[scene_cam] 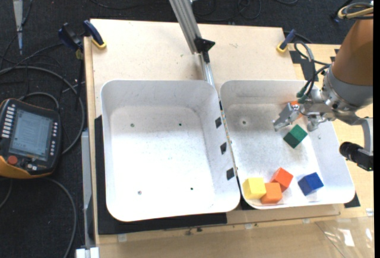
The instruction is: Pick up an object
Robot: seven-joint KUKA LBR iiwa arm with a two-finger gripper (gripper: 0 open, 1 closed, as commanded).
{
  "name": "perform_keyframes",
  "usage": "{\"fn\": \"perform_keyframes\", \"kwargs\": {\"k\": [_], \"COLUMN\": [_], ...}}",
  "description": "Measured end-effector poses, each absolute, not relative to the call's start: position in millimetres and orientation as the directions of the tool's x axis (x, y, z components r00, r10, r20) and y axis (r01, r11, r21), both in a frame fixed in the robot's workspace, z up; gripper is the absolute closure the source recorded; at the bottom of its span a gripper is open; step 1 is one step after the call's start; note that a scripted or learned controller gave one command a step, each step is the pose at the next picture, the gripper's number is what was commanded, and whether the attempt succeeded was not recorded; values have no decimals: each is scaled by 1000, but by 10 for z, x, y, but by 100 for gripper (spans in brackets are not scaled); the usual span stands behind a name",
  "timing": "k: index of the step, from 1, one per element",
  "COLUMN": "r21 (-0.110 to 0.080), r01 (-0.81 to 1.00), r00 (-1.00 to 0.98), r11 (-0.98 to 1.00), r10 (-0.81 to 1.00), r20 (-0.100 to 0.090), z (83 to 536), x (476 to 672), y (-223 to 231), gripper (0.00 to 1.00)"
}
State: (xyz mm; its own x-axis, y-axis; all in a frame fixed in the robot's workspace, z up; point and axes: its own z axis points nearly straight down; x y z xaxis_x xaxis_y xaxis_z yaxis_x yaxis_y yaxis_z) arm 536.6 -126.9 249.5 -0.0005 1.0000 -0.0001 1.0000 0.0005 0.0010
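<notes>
The gripper (295, 122) hung over the right bin (249, 94), right of centre in the frame, its jaws parted and bare just above the green cube (295, 136). That cube looked light, stiff and smooth-sided, best pinched across two flat faces. It had open floor all round; the yellow cube (255, 187), two orange blocks (278, 184) and blue cube (310, 182) crowded the lower rim.
</notes>
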Motion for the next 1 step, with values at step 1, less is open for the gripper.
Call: {"fn": "perform_keyframes", "kwargs": {"k": [1], "r21": [4], "r01": [1000], "r00": [6], "r11": [-6], "r10": [1000], "r20": [-5], "z": [2756], "x": [5089], "y": [-1874], "gripper": [0]}}
